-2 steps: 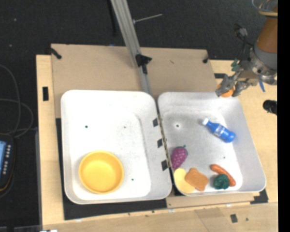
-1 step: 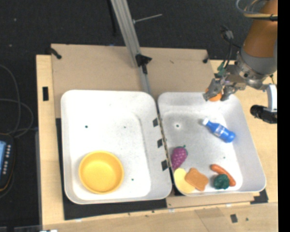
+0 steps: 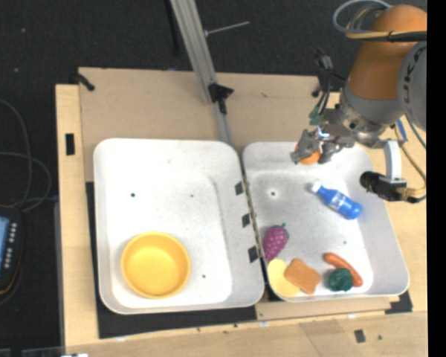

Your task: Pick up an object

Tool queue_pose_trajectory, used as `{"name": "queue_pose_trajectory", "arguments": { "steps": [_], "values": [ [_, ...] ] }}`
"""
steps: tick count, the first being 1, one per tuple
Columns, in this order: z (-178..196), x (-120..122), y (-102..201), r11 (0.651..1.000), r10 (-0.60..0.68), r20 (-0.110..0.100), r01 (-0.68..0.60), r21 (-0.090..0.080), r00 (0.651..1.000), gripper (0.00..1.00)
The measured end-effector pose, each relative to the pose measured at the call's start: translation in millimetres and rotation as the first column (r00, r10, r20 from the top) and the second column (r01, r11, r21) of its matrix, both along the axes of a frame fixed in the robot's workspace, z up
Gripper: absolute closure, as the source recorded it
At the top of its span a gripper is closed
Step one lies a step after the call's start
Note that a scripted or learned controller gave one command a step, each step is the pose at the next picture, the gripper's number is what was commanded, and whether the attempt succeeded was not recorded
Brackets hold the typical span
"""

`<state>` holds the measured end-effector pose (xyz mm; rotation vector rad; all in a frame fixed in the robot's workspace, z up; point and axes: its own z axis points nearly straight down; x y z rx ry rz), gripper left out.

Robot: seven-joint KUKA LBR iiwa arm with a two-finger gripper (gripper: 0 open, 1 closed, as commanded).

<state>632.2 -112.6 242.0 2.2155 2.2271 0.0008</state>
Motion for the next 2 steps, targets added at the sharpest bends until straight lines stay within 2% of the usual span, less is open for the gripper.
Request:
{"name": "queue_pose_trajectory", "arguments": {
  "steps": [1, 2],
  "values": [
    [8, -19, 56, 1.000, 0.001, 0.001, -0.001, 0.002, 1.000, 1.00],
    [-3, -36, 108, 1.000, 0.001, -0.001, -0.001, 0.001, 1.000, 1.00]
  ]
}}
